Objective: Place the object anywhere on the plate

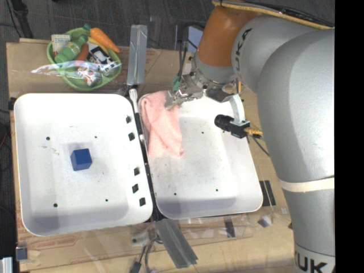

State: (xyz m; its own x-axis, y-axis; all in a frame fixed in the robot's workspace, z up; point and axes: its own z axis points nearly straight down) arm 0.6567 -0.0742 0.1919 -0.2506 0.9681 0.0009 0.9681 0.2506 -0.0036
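A pink cloth (160, 125) lies crumpled along the left side of the right bin (222, 181), running from the far left corner toward the middle. My gripper (181, 95) hangs over the cloth's upper right end, at the bin's far edge, and its metal tips seem to touch the fabric there. A small blue cube (81, 159) sits alone in the left bin (34, 129), well away from the gripper.
A green bowl (85, 58) with toy food and packets stands behind the left bin. The big grey arm (290, 107) covers the right side of the view. A black fitting (230, 124) on a cable hangs over the right bin.
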